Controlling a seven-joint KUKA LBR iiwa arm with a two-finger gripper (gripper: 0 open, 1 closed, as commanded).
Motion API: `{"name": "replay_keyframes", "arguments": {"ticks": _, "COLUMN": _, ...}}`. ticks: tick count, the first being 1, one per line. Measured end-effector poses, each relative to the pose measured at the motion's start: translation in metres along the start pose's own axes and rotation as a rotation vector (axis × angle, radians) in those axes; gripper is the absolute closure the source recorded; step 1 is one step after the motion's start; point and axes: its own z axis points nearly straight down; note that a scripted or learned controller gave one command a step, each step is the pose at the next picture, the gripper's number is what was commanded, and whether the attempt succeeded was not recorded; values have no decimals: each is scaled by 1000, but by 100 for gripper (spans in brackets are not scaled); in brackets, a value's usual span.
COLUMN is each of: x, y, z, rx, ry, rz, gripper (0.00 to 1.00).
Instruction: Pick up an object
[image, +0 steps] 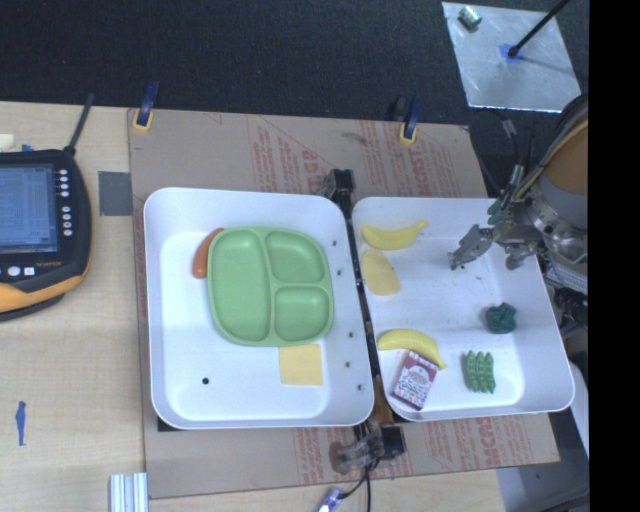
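The arm reaches in from the right over the upper right corner of the right bin (560, 400), its gripper (490, 250) hanging with fingers spread and nothing between them. A dark green lump (501, 318) lies just below the gripper; a green pea pod (480, 371) lies further down. One banana (394, 235) sits to the gripper's left, another banana (411, 345) down-left beside a red packet (412, 381)
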Motion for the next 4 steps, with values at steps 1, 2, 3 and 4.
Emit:
{"name": "replay_keyframes", "arguments": {"ticks": 1, "x": -60, "y": -42, "z": 58, "rx": 1, "ry": -2, "rz": 0, "gripper": 0}}
{"name": "replay_keyframes", "arguments": {"ticks": 2, "x": -58, "y": -28, "z": 115, "rx": 2, "ry": 0, "rz": -2, "gripper": 0}}
{"name": "replay_keyframes", "arguments": {"ticks": 3, "x": -59, "y": -28, "z": 105, "rx": 3, "ry": -1, "rz": -5, "gripper": 100}}
{"name": "replay_keyframes", "arguments": {"ticks": 4, "x": 23, "y": -9, "z": -10, "rx": -3, "ry": 0, "rz": -1, "gripper": 100}}
